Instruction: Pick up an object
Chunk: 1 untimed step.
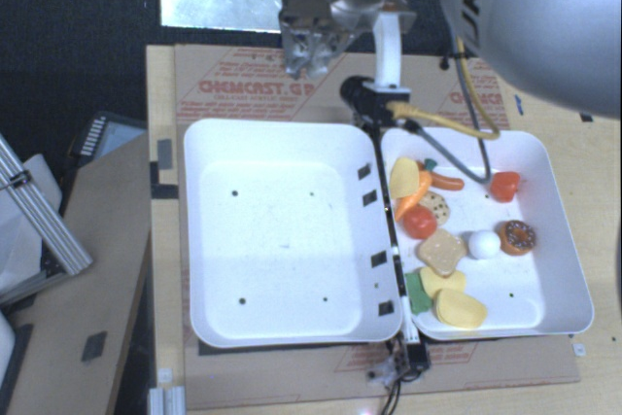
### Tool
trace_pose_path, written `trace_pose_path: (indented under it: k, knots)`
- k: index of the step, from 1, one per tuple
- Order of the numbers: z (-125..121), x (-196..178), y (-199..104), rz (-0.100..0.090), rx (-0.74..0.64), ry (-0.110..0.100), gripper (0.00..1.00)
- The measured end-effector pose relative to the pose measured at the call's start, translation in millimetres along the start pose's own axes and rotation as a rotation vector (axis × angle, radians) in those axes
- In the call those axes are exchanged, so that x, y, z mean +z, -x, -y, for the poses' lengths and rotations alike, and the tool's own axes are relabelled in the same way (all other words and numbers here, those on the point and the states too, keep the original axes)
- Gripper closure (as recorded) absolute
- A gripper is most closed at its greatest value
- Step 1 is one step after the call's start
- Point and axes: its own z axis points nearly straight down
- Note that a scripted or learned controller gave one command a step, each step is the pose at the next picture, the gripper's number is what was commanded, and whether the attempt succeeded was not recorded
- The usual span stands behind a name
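My gripper point(310, 61) hangs high over the cardboard behind the far rim of the left bin point(209, 209), apart from every object. The toy foods all lie in the right bin point(554, 209). Along its left side are a yellow piece point(404, 177), an orange carrot point(412, 196), a chocolate-chip cookie point(436, 206) and a red tomato point(419, 223). Further in lie a slice of toast point(442, 253), a white egg point(482, 245), a donut point(517, 237) and a red piece point(503, 186).
A green piece point(416, 292) and two yellow pieces point(459, 308) sit at the right bin's near left corner. An orange sausage shape point(448, 181) lies by the far rim. Both bins rest on a cardboard sheet point(243, 83).
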Motion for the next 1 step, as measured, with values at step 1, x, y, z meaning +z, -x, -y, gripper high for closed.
trace_pose_path:
  k: [1]
  knots:
    - [-68.7, -50.1, 12.4, 0.002, 0.005, 0.001, 1.0]
